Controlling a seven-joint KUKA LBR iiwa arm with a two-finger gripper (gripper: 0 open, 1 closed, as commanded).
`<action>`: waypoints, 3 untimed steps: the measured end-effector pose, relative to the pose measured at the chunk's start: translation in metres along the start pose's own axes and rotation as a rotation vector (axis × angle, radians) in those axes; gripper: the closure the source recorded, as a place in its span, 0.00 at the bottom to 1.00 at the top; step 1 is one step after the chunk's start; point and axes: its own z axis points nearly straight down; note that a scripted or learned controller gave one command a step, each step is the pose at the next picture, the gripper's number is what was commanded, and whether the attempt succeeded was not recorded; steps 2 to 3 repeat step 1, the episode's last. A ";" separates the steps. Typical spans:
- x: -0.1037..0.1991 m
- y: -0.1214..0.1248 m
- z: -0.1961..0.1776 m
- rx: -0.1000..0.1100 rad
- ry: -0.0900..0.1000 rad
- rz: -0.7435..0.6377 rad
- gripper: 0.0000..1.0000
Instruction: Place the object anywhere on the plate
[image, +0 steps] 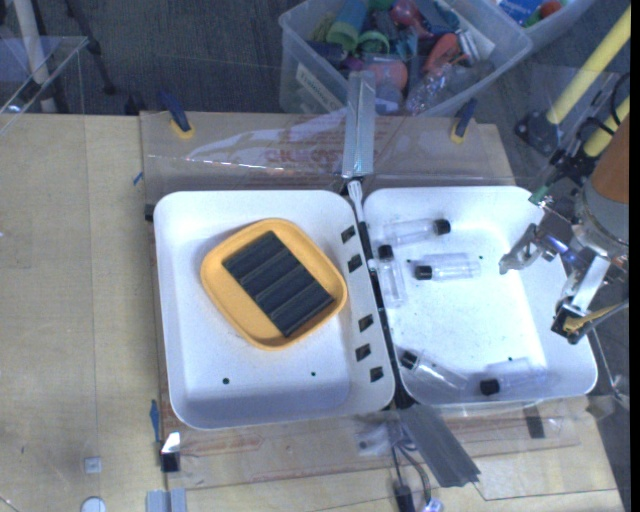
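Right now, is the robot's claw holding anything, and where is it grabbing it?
Nothing is held. The gripper hovers over the right bin's right edge, nothing between its fingers. The clear vials lie in the bin.

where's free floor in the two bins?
Left bin: bare strip along its near edge, below the plate, which carries a dark ridged block. Right bin: open middle between the upper vials and the near-edge vials. Crowded along the divider and by the gripper.

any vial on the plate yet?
No. The yellow plate bears just a black ridged block; the clear vials lie in the right bin.
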 end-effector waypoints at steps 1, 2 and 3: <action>-0.008 0.011 0.006 -0.002 0.001 0.042 0.00; -0.008 0.011 0.006 -0.002 0.001 0.042 0.00; -0.008 0.011 0.006 -0.002 0.001 0.042 0.00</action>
